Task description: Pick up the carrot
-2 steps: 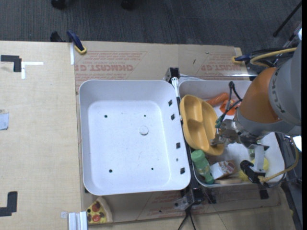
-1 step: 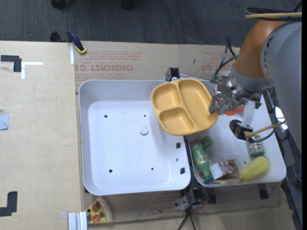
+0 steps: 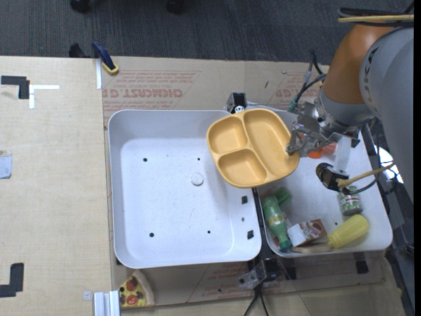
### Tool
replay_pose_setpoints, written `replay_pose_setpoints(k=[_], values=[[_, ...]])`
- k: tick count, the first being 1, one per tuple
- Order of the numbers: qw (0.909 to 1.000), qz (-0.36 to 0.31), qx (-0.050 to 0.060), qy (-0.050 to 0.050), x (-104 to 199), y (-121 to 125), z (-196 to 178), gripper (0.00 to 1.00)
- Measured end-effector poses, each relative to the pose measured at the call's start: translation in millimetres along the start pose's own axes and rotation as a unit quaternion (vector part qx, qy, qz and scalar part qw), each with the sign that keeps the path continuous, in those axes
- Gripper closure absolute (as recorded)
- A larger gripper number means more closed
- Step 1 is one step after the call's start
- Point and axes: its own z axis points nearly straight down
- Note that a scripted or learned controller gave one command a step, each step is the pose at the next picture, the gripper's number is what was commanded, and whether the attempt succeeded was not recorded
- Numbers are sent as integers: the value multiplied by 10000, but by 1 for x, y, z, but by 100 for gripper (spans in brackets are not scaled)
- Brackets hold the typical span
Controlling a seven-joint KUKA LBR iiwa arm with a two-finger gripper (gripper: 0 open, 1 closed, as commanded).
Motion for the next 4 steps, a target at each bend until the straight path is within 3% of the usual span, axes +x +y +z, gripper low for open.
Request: replay_pose_setpoints(k=[1,2,3,4], values=[[9899,1415,-2,16,-3,-60,-10,100],[9541,2996,-4,15,11,-119,8,100],[9537,3007,-14,9,10,-118,8,0],[9439,3304,-26,13,-40,-81,8,0]])
